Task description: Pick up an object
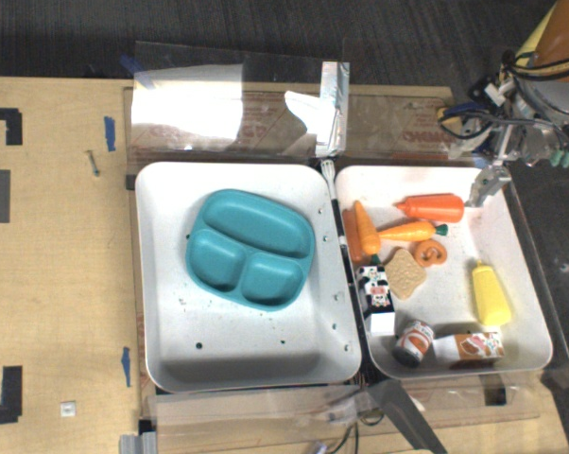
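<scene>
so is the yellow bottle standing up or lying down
Lying down: the yellow bottle shows its full length flat on the right bin's floor.

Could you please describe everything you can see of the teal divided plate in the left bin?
The teal divided plate is a rounded, oblong dish that looks like smooth matte plastic. Raised ridges split it into three compartments: one long section across the far side and two smaller ones nearer the camera. It lies flat and right side up, slightly turned, roughly in the middle of the left bin, resting on the bin's white floor. Nothing sits in its compartments, and nothing else touches it.
</scene>
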### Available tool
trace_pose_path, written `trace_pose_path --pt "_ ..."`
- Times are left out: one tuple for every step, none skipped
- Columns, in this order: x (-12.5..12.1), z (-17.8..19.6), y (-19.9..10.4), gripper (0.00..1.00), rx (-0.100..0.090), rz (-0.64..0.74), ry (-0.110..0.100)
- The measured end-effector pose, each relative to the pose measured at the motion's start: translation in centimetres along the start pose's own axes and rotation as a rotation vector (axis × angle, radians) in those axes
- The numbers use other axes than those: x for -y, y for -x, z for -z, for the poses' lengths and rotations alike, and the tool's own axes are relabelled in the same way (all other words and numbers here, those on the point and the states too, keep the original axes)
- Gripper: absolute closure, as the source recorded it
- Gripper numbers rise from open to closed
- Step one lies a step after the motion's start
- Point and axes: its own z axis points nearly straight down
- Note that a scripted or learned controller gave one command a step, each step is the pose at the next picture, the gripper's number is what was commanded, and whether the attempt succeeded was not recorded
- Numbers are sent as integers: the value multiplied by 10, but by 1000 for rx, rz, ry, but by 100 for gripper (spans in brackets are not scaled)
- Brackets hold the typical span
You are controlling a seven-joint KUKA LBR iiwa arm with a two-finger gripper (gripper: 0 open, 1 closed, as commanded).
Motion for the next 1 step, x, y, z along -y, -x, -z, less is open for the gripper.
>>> trace_pose_path --pt "-2 -144 -25 0 -11 -5 3"
